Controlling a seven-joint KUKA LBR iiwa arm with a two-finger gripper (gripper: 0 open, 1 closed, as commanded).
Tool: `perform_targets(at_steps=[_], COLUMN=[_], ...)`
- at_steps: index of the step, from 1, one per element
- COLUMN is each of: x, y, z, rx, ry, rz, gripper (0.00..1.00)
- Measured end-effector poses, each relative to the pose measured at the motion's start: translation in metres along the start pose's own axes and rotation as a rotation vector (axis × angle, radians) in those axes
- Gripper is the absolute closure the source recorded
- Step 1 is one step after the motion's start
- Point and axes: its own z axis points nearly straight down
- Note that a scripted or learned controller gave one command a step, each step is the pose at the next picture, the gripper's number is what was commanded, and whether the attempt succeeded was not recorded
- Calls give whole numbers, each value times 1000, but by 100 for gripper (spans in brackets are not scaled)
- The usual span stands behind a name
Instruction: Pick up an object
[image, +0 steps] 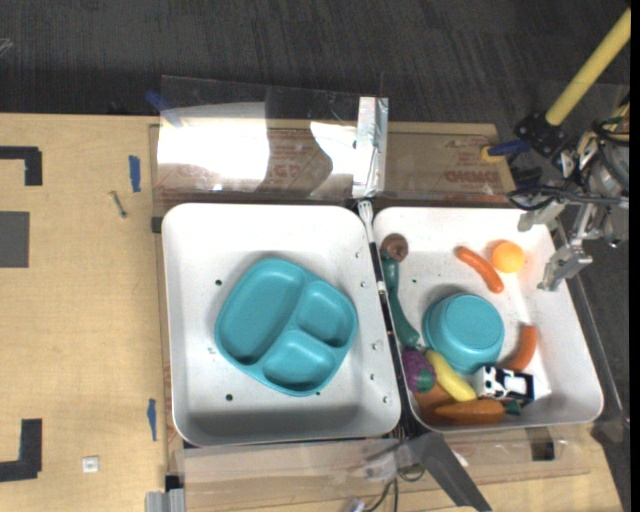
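The right bin (583, 352) holds several small things. A teal bowl (463, 331) lies near its middle. An orange ball (508, 256) and an orange sausage-shaped piece (479, 267) lie at the back. A yellow banana (450, 376), a purple piece (420, 376), a black-and-white toy (503, 383) and orange carrot-like pieces (470, 409) crowd the front. A long green piece (399, 305) with a brown round end (395, 245) runs along the left wall. My gripper (558, 266) hangs over the bin's back right rim, right of the orange ball and apart from every object.
The left bin (190, 300) contains a teal divided plate (287, 324). A clear plastic sheet (270, 150) and a silver strip (369, 150) stand behind the bins. Cables and a yellow rod (590, 65) fill the back right. The wooden bench (70, 320) stretches to the left.
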Motion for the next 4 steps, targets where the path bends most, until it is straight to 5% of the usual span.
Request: perform_targets(at_steps=[1,2,3,4], x=[40,65,66,3], y=[-11,-28,13,29], z=[120,175,186,187], rx=[-1,1,5,-1], ry=[7,-5,-23,-18], rz=[251,318,356,672], gripper=[0,0,0,0])
